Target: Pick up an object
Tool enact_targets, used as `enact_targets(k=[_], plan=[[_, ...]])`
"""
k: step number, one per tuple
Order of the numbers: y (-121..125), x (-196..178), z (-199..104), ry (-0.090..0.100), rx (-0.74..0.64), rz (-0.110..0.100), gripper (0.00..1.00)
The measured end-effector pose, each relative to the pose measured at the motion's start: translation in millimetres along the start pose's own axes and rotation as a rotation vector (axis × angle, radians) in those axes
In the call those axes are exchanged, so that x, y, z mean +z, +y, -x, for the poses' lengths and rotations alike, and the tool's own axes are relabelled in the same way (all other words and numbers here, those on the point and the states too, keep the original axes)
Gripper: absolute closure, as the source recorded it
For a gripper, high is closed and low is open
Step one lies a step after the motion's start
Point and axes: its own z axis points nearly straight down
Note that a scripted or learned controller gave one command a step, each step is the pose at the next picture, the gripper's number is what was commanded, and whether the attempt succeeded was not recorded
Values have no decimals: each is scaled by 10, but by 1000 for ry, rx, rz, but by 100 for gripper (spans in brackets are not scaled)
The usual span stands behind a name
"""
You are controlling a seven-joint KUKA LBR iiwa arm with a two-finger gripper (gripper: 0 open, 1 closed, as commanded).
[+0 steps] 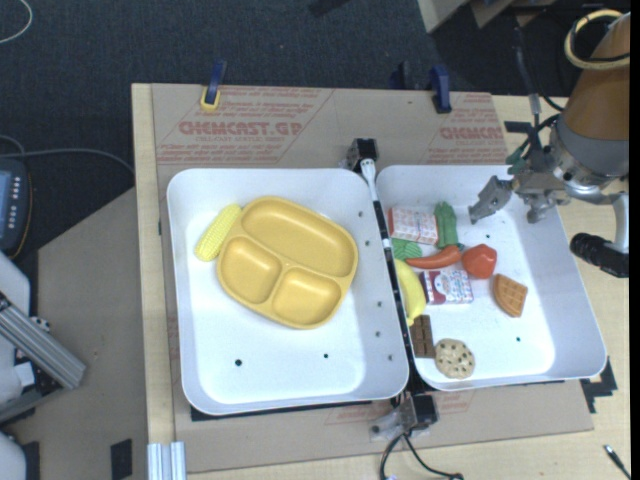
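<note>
Two shallow white bins sit side by side on the bench, the left bin (200, 363) and the right bin (560, 338), on a brown cardboard sheet (300, 123).

Right bin, near edge to far edge: a chocolate-chip cookie (454, 358) lies closest to the near rim, with a dark brown chocolate bar (422, 335) just beside it toward the divider. Farther in, a waffle piece (510, 295) lies toward the right wall, and a small red-and-white packet (448, 287) lies at the bin's middle. A banana (408, 288) lies along the left wall. Beyond these, a red tomato (480, 261) touches the tip of a red chili pepper (434, 259). A green vegetable (446, 225) and a red-and-white carton (414, 224) lie nearest the far edge.

Left bin: a yellow divided plate (287, 261) occupies the middle. A corn cob (217, 232) rests against the plate's left rim.

The gripper (500, 200) is positioned over the far right corner of the right bin, apart from every object. Finger separation cannot be determined. Nothing is visible between the fingers.

A yellow clamp (211, 92) and a blue clamp (440, 86) fix the sheet at the far edge.
</note>
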Motion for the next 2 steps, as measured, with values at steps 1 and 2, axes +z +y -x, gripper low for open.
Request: enact_targets(k=[1,2], plan=[[29,-87,-2,-3,-3,15,0],[12,341,-31,-1,-3,9,0]])
